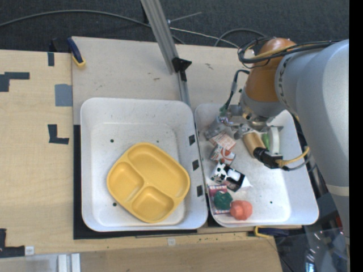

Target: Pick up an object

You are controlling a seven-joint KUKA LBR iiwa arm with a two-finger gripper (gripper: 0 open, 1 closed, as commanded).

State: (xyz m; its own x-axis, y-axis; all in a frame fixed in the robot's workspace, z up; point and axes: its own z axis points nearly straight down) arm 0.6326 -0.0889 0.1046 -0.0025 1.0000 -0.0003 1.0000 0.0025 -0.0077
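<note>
We see the pincer (222, 128) low in the right bin (295, 205), just above a small red-and-white packet (226, 146); we cannot tell its state. A yellow divided plate (148, 181) lies in the left bin (96, 123).

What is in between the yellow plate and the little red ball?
In the camera view, the two bins' rims run between the yellow plate and the red ball, then a green toy right beside the ball.
</note>
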